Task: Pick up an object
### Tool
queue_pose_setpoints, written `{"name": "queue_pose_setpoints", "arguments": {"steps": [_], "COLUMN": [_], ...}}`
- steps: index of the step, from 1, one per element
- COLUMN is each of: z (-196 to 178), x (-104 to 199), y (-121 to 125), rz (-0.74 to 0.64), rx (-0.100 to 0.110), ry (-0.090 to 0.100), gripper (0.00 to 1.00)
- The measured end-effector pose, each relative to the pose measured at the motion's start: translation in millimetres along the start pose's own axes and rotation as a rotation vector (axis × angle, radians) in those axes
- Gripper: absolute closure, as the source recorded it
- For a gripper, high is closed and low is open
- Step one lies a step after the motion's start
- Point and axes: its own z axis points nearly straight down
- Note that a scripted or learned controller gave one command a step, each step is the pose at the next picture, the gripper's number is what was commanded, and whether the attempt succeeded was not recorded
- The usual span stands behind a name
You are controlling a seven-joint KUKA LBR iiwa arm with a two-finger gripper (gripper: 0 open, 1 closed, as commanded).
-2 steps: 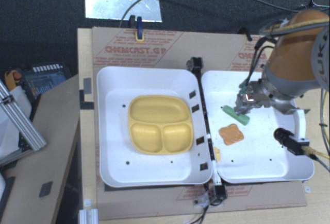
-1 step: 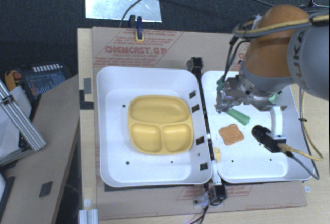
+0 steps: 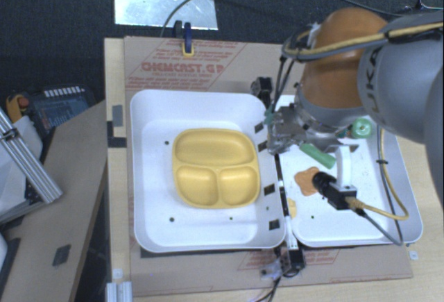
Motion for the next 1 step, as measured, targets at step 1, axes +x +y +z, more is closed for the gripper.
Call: {"name": "queue_pose_setpoints", "arguments": {"steps": [1], "z": [12.2], "x": [42.4], "y": [2.9], "rz": [0.001], "rx": [0.001], "ry": [-0.001], "gripper": [1.00]}}
